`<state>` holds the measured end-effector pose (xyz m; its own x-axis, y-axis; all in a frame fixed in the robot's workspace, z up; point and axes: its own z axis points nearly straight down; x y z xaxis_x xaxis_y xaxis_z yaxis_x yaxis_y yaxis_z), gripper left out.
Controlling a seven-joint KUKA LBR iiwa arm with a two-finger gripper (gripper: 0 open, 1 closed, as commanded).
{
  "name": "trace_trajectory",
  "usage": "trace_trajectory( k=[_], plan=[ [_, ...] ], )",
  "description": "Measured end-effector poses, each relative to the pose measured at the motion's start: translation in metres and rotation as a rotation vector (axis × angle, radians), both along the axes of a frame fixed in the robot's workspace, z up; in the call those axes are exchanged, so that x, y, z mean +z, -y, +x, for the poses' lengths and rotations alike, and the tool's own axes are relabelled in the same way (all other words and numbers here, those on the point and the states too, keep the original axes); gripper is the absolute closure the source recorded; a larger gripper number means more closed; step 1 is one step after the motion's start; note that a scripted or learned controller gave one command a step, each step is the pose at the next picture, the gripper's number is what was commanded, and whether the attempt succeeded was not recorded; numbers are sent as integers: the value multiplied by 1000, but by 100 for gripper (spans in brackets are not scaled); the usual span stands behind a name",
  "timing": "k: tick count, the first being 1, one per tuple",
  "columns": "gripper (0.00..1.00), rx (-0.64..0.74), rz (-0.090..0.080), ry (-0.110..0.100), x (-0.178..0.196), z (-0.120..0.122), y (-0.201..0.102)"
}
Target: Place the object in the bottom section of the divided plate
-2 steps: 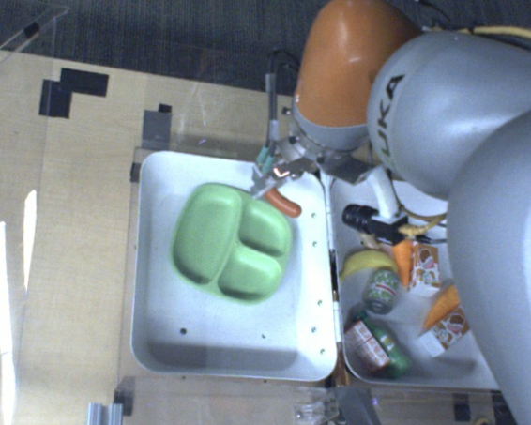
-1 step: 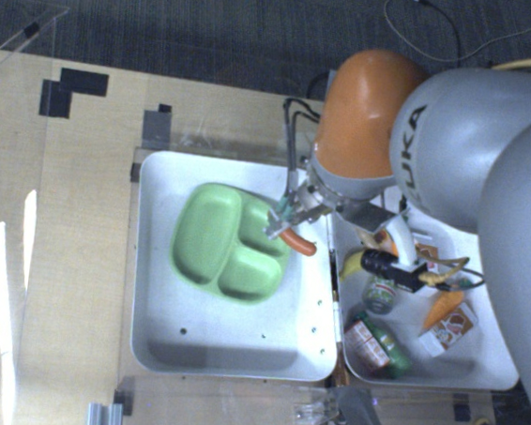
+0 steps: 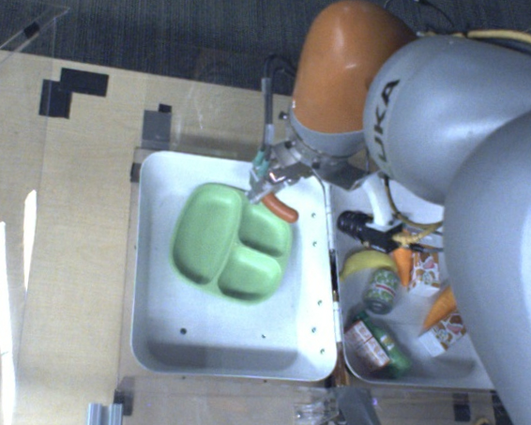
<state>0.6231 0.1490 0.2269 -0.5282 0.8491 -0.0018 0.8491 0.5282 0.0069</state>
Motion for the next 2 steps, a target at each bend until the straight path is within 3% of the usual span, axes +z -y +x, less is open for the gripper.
trace_trajectory(
  k=[1,2],
  plan=[
    [100,102,-1,-2,-15,-16,12],
    [100,70,0,1,-7,14,2]
  ],
)
